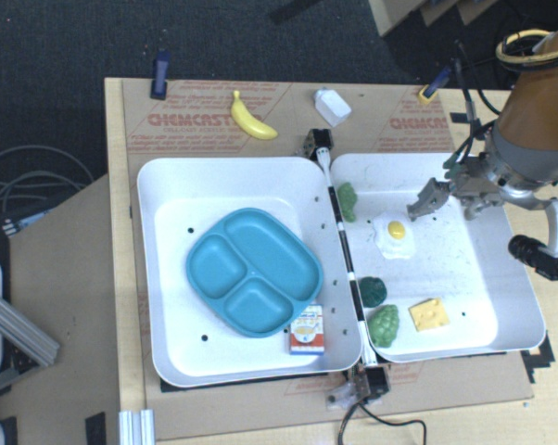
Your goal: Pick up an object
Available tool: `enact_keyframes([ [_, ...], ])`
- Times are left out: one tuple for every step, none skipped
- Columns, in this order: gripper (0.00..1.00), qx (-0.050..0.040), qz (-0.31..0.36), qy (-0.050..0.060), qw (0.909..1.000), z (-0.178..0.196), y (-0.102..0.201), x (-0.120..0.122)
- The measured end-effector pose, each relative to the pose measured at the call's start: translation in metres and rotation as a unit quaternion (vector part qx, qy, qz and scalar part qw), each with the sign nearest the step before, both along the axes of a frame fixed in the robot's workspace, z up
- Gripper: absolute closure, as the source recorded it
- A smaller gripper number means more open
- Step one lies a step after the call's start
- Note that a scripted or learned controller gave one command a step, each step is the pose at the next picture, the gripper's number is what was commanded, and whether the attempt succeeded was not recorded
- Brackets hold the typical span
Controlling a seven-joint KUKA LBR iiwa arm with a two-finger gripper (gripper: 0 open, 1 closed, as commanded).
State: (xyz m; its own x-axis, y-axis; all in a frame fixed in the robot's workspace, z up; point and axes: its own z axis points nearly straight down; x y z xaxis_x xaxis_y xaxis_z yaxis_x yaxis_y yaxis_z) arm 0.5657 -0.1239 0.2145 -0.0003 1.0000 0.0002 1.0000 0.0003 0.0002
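Where gripper [443, 196] hovers, egg [395, 236] lies near.

This is a robotics lab, not a home or kitchen. A cardboard-topped bench [196, 109] stands on dark carpet [57, 26], with two white bins [158, 184] clamped side by side and a grey arm [529, 128] with an orange band reaching in over the right one. Loose cables [29, 188] coil on the floor at the left, an aluminium rail [19, 327] lies beside them, and the things in the bins are toys: a plastic fried egg [395, 236], cheese [429, 315], greens [384, 325], a blue tray [253, 272].
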Motion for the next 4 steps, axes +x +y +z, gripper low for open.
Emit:
enact_keyframes([
  [0.00,0.0006,0.000,0.002,1.0000,-0.096,0.032,0.019],
  [0.00,-0.0003,-0.001,0.000,1.0000,-0.130,0.013,0.047],
  [0.00,0.0005,0.000,0.001,1.0000,-0.130,0.013,0.038],
  [0.00,-0.0004,0.000,-0.001,1.0000,-0.130,0.002,0.041],
])
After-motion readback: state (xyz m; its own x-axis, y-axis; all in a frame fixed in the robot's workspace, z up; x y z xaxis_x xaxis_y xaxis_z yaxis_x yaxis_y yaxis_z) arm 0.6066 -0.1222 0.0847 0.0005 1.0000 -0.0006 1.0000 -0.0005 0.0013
